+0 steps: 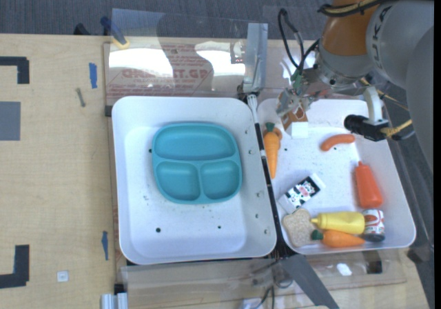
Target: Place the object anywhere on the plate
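Observation:
A teal plate with three compartments lies in the left bin with nothing on it. My gripper hangs low over the far left corner of the right bin. A small brown and white piece sits directly under its tip; whether it is gripped is unclear. A carrot lies just to the left of it, along the bin's left wall.
The right bin also holds a red sausage, an orange bottle, a black-and-white patterned item, a bread slice, a yellow bottle and a second carrot. A clear plastic sheet stands behind the left bin.

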You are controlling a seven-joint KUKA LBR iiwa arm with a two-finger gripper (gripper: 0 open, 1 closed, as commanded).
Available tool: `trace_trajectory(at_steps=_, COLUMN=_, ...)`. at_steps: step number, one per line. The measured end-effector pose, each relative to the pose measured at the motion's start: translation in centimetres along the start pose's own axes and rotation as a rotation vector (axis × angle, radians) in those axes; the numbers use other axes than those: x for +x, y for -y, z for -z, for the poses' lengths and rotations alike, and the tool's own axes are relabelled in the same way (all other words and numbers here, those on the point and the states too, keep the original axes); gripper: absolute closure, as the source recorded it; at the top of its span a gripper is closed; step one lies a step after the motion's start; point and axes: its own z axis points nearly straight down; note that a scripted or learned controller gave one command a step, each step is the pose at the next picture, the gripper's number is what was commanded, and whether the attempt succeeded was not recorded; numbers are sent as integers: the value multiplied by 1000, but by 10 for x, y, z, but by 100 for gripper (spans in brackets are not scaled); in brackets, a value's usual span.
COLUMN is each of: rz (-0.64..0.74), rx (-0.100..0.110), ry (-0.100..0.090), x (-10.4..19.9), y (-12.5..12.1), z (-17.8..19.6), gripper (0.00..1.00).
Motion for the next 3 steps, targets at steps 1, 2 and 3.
trace_trajectory(at_steps=1, rz=94, rx=0, ry=-4, x=71, y=-17, z=0, gripper=100)
trace_trajectory(at_steps=2, rz=180, rx=0, ry=-5, x=151, y=-6, z=6, gripper=100)
trace_trajectory(at_steps=3, rz=434, rx=-3, ry=-2, x=187, y=-17, z=-53, gripper=100)
